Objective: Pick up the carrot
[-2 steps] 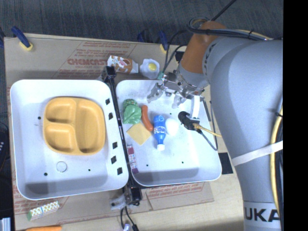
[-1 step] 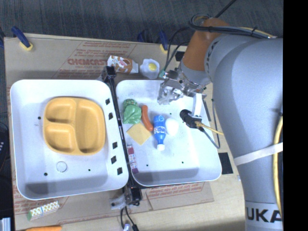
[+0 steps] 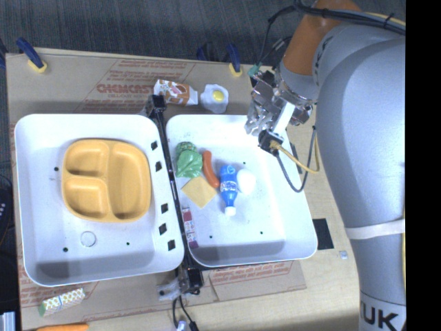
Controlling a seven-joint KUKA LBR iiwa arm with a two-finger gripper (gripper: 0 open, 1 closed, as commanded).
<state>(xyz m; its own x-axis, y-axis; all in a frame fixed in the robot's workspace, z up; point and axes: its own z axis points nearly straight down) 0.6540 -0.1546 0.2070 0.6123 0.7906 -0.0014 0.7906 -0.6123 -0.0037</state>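
The carrot [image 3: 210,169] is a small orange stick lying in the right bin [image 3: 275,240], between a green leafy vegetable [image 3: 187,158] and a blue bottle [image 3: 228,187]. My gripper [image 3: 262,131] hangs above the bin's far right corner, up and to the right of the carrot and well apart from it. I see nothing held between its fingers.
A yellow cheese slice [image 3: 200,192] lies below the carrot and a white egg [image 3: 246,181] sits right of the bottle. The left bin [image 3: 34,254] holds a yellow divided tray [image 3: 107,179]. Beyond the bins lie a small carton [image 3: 174,92] and a yellow-white toy [image 3: 215,97].
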